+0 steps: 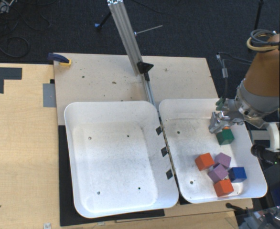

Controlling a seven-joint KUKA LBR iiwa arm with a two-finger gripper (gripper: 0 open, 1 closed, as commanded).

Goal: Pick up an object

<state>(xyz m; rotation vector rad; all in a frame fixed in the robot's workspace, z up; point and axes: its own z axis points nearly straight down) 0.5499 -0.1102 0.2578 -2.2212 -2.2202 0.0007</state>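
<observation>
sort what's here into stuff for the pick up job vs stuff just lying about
For the job: gripper, green block, two orange blocks, two purple blocks, blue block, right bin.

Lying about: left bin, metal rail, blue clamp.

No words, numbers, labels or brand names are showing legibly anywhere. The only sign-like marking is a small black-and-white checker tag sitting at the top end of the slanted aluminium rail; its pattern is appearing too small to decode.
</observation>
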